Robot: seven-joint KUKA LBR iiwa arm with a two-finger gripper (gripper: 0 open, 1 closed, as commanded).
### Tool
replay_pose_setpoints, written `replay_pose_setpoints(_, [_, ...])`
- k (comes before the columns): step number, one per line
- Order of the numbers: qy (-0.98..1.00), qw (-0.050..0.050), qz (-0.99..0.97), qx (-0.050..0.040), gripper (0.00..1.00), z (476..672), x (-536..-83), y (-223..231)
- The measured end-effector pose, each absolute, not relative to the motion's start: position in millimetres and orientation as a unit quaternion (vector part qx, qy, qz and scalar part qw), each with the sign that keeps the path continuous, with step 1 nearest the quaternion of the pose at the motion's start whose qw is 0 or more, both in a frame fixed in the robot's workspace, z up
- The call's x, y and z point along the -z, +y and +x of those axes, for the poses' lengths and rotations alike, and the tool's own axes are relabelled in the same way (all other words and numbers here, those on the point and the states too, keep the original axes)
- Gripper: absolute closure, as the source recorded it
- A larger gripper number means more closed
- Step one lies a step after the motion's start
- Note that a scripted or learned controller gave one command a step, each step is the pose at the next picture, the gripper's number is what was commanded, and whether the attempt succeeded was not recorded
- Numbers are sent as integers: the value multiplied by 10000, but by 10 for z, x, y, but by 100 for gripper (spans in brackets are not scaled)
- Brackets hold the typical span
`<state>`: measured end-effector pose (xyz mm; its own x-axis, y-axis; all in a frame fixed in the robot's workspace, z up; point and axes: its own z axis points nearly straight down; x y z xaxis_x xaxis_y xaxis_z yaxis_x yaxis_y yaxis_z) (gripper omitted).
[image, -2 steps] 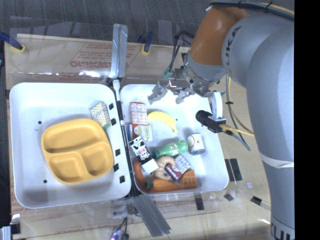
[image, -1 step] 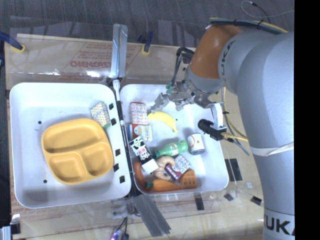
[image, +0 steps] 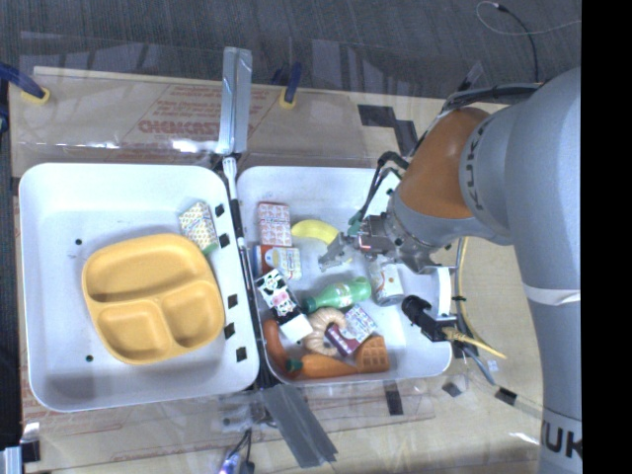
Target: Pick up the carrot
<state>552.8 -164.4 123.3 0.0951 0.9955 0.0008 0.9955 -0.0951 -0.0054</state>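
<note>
Claw [image: 341,250] hangs over the right bin [image: 296,178]; its grip state I cannot tell. Carrot [image: 326,367] lies ungrasped at six o'clock, pickup still undone.

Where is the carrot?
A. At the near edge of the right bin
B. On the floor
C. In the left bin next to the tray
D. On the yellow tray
A. The carrot lies at the near edge of the right bin, among the other toys, while the yellow tray sits in the left bin with no carrot on it.
</note>
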Motion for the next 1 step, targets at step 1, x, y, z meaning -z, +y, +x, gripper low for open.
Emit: replay_pose_setpoints(1, [-5575,11,-8302,-12,0,5537,-1747,-1172])
